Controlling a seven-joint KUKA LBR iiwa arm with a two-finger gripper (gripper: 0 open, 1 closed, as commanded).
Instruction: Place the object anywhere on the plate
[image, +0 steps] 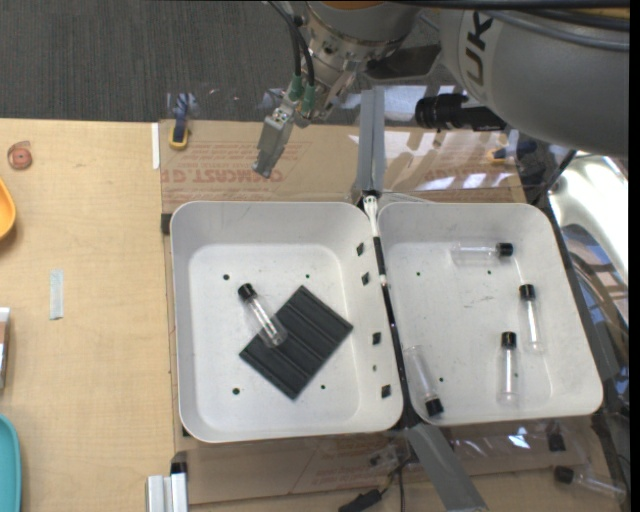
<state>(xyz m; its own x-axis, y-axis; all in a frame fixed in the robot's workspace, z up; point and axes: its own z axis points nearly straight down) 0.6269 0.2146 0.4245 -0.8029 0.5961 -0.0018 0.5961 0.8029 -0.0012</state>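
While the gripper (267, 165) hangs over the brown cardboard (220, 172) beyond the far rim of the left bin (176, 300), nothing shows in its grasp. Whether it stands open or shut cannot be told from this angle, since it presents as one grey slab tilted down and to the left.

The black ribbed plate (300, 352) lies flat on the floor of the left bin, turned diagonally, with its long axis running from near-left to far-right. A clear vial with a black cap (262, 317) lies in the same bin. Its cap points far-left onto the bare bin floor, and its other end rests on the plate's far-left edge. Its long axis runs far-left to near-right, roughly square to that of the plate.

Four more vials lie in the right bin (572, 262):
- one near the far wall (478, 254)
- two toward the right side (528, 315) (509, 365)
- one by the near-left corner (423, 380)

All four are well apart from the plate.

Governing relation: plate and overlapping vial both lie nearward of the gripper and almost directly in line with it, offset only slightly right, with the far rim of the bin between them.

Judgement: if the overlapping vial is the object, it counts as only partly on the plate, and a regrasp would need to close across its diagonal axis. If the object is a right-bin vial, the arm must first travel right and nearward.
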